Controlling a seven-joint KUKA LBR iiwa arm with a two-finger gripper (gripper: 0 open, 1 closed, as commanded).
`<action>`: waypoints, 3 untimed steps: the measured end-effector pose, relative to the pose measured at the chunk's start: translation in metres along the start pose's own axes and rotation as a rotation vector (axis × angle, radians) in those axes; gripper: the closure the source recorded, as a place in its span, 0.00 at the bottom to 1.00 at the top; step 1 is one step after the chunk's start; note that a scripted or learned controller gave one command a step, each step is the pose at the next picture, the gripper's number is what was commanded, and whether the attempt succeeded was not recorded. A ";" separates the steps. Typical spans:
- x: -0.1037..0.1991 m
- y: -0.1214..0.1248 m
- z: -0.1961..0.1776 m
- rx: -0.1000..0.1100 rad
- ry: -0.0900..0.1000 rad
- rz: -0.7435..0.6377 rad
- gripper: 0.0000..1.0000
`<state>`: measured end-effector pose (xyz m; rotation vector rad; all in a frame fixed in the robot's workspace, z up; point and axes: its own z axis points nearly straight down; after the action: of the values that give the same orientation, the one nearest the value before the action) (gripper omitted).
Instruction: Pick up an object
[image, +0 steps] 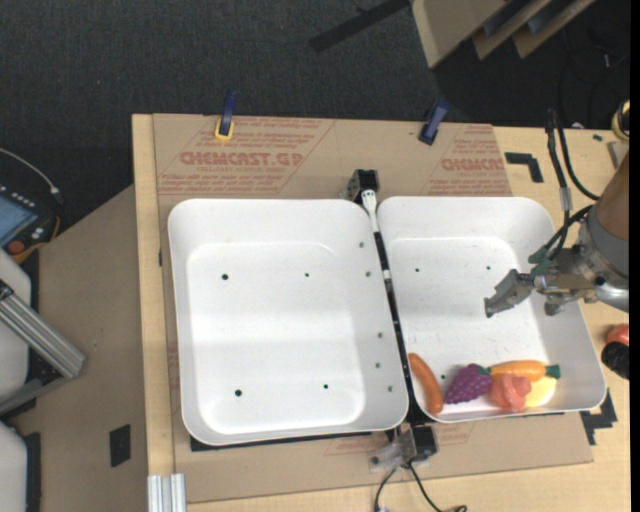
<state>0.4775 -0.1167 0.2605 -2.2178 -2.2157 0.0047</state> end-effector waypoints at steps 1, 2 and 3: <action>0.084 0.001 0.081 0.001 0.001 -0.008 0.00; -0.014 0.001 0.073 -0.009 -0.008 0.009 0.00; -0.008 0.002 0.073 -0.009 -0.004 0.000 0.00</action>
<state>0.4793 -0.1241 0.1869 -2.2240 -2.2216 -0.0009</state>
